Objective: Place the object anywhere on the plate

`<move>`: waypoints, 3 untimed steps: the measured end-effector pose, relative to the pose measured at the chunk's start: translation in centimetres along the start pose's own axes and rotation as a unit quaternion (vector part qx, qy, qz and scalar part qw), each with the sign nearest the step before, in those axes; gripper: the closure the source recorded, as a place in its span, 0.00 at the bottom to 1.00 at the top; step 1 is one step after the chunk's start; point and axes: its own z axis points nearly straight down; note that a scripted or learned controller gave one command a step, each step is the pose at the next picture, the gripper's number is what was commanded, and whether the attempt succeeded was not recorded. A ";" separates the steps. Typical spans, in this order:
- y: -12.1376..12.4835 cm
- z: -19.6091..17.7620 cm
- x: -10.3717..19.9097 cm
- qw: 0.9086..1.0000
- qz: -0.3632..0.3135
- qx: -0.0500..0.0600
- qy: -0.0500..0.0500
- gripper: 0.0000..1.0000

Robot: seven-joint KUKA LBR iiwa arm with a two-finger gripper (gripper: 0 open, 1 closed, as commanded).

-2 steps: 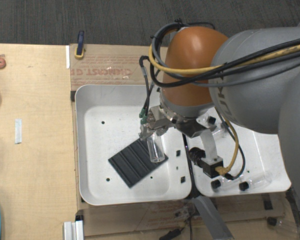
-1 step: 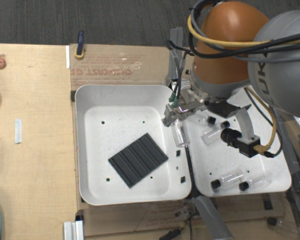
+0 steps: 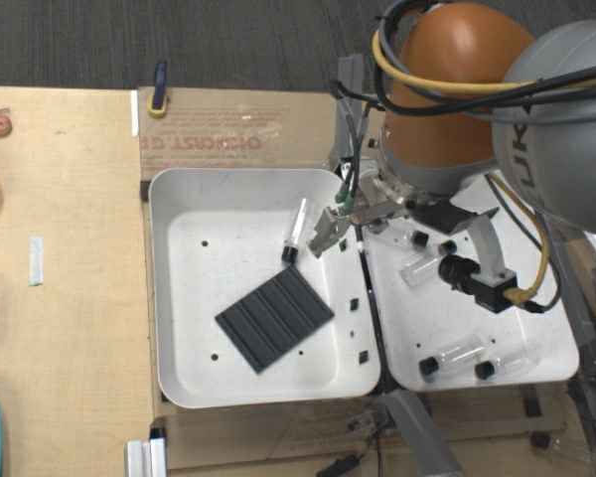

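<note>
A dark ribbed rectangular plate (image 3: 275, 318) lies flat and turned at an angle in the middle of the left bin (image 3: 179, 266). Just above its top corner rests a clear tube (image 3: 296, 229) with a black cap at its lower end, on the bin floor and off the plate. My gripper (image 3: 328, 235) hangs low over the left bin's right side, close to the right of the tube, under the orange wrist band (image 3: 447, 78). Nothing shows held in it.
The right bin (image 3: 536, 366) holds several clear tubes with black caps, two near its front (image 3: 457, 358). A black bracket with cables (image 3: 482, 281) hangs from the arm over that bin. Small dark bits dot the left bin's floor. A cardboard sheet (image 3: 228, 132) lies behind the bins.
</note>
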 end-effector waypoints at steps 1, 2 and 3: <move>0.0 -0.8 -0.1 1.000 0.000 0.001 -0.001 1.00; 0.0 -0.8 -0.1 1.000 0.000 0.001 -0.001 0.00; 0.1 -1.5 -0.2 1.000 0.000 0.003 -0.002 1.00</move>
